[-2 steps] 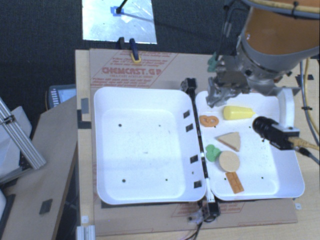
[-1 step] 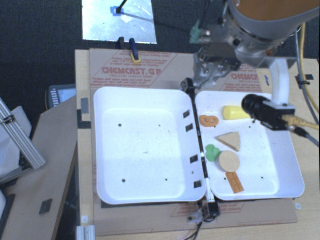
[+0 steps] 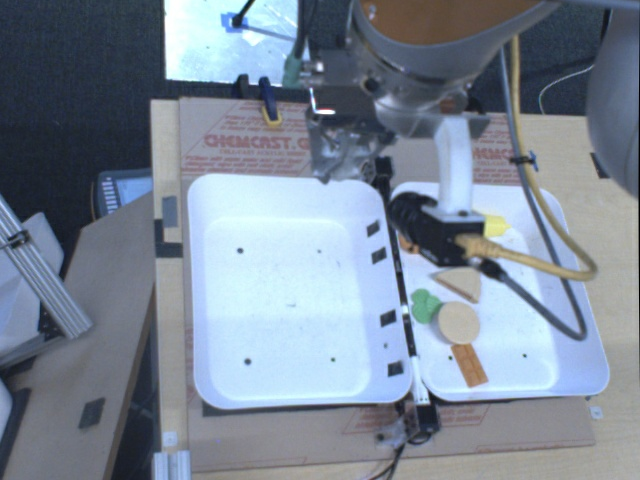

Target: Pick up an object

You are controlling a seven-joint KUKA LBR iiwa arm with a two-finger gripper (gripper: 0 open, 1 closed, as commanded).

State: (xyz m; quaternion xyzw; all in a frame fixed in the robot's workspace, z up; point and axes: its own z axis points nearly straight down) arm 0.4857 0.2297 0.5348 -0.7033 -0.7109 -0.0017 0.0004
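count: two white bins side by side on the counter (image 3: 168,298), the left bin (image 3: 290,298) and the right bin (image 3: 545,343). one printed cardboard sheet (image 3: 250,140) lies under both.

loose things counted: four, all in the right bin, grouped in its 7 to 9 o'clock part and well apart from the gripper.
- one tan wedge (image 3: 462,285), flat and triangular, at 9 o'clock.
- one green piece (image 3: 426,306), small and rounded, at 9 o'clock just beside the wall shared with the left bin.
- one round disc (image 3: 459,322), pale tan with a flat face up, at 8 o'clock. it touches the green piece on one side and sits just below the wedge.
- one brown block (image 3: 470,365), narrow and oblong, lying flat and slightly slanted at 7 o'clock, just below the disc.

gripper (image 3: 343,168): one, hanging over the 12 o'clock rim of the left bin, towards that bin's 1 o'clock corner. whether it is released or clenched cannot be told, as the arm's body covers it from above. nothing is seen held in it.

arm (image 3: 440,18): grey with an orange band, standing above the 12 o'clock edge of both bins.
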